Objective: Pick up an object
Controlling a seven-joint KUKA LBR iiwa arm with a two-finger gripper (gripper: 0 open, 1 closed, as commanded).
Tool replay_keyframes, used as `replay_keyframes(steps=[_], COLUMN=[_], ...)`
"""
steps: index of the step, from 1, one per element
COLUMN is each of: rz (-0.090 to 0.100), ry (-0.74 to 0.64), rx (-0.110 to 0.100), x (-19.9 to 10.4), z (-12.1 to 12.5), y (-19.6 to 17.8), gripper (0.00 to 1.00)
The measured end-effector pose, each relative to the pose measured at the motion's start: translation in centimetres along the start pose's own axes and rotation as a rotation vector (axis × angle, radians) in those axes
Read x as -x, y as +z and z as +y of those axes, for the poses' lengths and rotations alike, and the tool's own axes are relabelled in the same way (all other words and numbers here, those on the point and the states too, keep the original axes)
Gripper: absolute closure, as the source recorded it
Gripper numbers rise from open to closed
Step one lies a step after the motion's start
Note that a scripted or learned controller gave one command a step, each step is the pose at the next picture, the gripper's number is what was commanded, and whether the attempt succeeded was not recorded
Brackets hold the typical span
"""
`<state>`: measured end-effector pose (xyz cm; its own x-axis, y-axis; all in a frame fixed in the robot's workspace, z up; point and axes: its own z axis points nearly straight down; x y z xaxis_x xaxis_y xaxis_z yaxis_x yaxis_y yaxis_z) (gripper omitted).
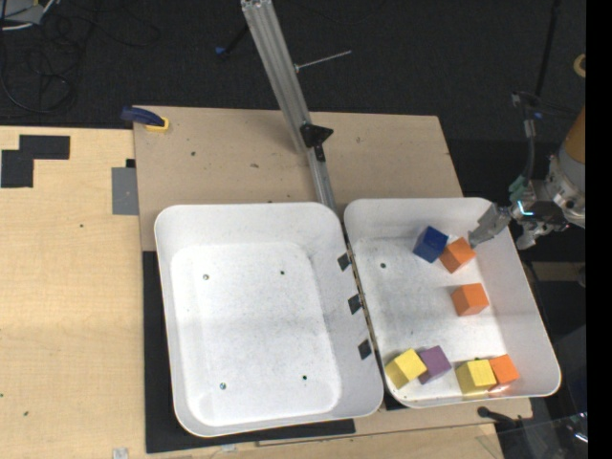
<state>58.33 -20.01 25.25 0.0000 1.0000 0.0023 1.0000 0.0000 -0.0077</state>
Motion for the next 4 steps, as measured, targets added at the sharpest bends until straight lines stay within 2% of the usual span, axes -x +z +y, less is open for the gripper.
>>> replay_keyframes(steps=[1, 2, 4], rz=[-0.002, 0.001, 0.000], ry=[-0.002, -0.001, 0.000], rx=[0.005, -0.002, 0.002], x=[0.0, -0.2, -0.9], z=[0.1, -0.6, -0.1], y=[-0.3, 6.0, 16.0], gripper=[0.00, 0.00, 0.00])
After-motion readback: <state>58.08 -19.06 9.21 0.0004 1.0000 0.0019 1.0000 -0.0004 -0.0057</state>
